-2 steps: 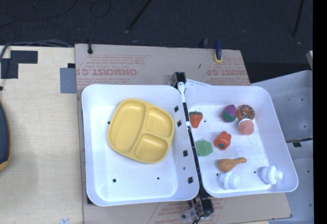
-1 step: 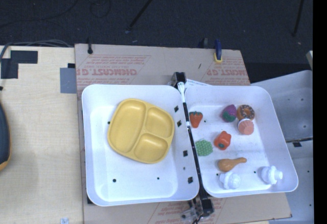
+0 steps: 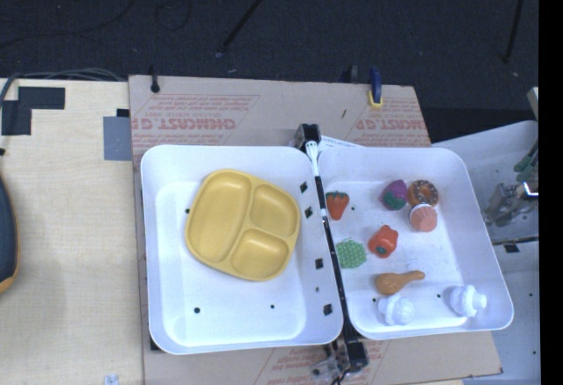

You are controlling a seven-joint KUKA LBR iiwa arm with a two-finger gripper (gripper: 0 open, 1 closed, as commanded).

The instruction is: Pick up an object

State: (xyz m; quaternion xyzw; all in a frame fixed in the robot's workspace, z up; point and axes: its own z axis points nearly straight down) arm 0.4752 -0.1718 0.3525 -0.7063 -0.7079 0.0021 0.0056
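Note:
The right bin holds several small toys. A red strawberry lies near the divider. A purple and green piece, a brown round piece and a pink round one sit close together at the back. A red pepper is in the middle, with a green knobbly piece to its left. An orange-brown drumstick lies in front of them. Two white pieces rest by the front wall.
A yellow divided plate lies in the left bin. Both bins rest on a cardboard sheet with a blue clamp at its back edge. Grey metal hardware stands just beyond the right bin's wall.

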